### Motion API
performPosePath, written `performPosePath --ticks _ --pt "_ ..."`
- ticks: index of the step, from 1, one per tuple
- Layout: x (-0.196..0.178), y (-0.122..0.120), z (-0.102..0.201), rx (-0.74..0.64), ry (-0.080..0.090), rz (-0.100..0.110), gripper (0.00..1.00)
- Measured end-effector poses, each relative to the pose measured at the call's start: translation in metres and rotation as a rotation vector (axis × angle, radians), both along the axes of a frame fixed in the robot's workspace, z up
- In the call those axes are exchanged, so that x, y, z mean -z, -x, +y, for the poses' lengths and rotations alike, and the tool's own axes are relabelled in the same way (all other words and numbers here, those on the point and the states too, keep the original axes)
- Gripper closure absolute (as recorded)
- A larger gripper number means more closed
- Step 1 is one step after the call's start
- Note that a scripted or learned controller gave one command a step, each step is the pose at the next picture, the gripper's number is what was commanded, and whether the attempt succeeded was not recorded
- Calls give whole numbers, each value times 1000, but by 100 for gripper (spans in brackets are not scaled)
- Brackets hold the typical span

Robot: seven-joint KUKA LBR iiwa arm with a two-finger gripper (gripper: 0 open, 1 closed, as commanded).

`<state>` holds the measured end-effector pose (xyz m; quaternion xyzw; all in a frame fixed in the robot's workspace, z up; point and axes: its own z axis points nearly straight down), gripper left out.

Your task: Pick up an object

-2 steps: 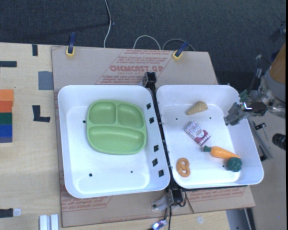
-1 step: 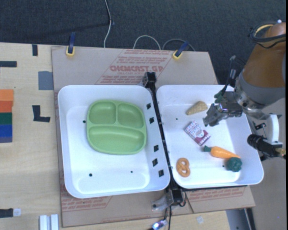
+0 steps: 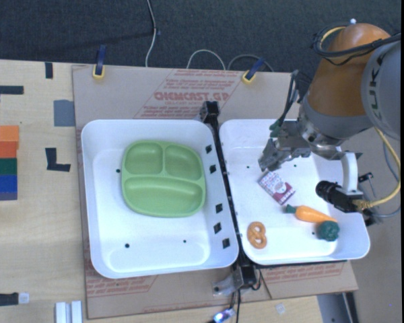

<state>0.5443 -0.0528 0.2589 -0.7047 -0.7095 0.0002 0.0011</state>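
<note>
Camera view: your gripper hangs low over the right bin.
Its fingers' state you cannot tell; the small packet lies just below them, the likeliest target.

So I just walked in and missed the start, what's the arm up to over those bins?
The grey arm's pincer is down in the right bin, just above a small pink-and-white packet. Nothing can be seen between its fingers, so nothing counts as picked up. A toy carrot, a pretzel and a small green item lie nearer that bin's front edge. The left bin holds a green divided plate.
</note>
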Motion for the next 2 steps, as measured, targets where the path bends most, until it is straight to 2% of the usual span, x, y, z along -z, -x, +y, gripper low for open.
performPosePath --ticks 1,2 --pt "17 -6 61 -1 0 2 100" --pt "18 -7 107 1 0 1 100"
